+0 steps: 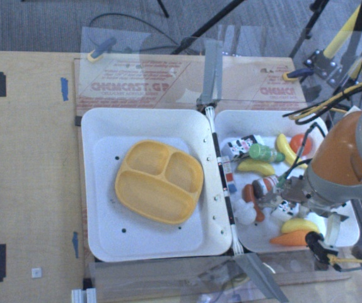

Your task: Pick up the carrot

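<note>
The carrot [290, 238] is an orange tapered piece lying flat near the front edge of the right bin [345, 235], its tip pointing left. A yellow piece [299, 225] lies just behind it, touching or nearly so. My gripper [277, 200] hangs over the middle of the right bin, a short way behind and slightly left of the carrot and apart from it. It sits among a red-and-white toy [257, 190] and a small checkered piece [286, 209]. The grey wrist and orange band hide the bin's right side.
The right bin also holds a white mushroom [246, 214], two bananas [255, 166] [285, 147], a green item [264, 151], a red item [302, 143] and a cow-patterned toy [235, 148]. A yellow divided plate [159, 180] lies in the left bin [99, 188].
</note>
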Motion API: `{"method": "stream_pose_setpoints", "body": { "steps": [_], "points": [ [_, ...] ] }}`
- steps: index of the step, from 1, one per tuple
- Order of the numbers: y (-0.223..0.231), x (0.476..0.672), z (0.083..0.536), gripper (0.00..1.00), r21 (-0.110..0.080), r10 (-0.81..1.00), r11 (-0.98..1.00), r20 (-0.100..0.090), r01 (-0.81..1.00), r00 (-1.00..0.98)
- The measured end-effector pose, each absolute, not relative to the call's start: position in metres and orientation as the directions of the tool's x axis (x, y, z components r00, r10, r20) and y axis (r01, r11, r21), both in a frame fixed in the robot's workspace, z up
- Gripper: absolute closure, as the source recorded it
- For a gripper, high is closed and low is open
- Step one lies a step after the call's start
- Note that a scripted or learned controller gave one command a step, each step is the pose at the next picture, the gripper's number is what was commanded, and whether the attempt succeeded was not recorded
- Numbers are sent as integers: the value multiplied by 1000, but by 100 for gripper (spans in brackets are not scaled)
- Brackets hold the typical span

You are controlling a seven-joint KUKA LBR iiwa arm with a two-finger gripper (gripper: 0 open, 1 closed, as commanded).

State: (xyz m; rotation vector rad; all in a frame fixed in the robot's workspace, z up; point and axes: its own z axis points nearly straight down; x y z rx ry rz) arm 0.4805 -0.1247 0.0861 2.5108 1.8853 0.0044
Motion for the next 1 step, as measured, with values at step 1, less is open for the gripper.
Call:
{"method": "stream_pose_setpoints", "body": {
  "steps": [1],
  "points": [
    [-191,520,165,0,-1,946,-324,-1,946,324]
  ]
}}
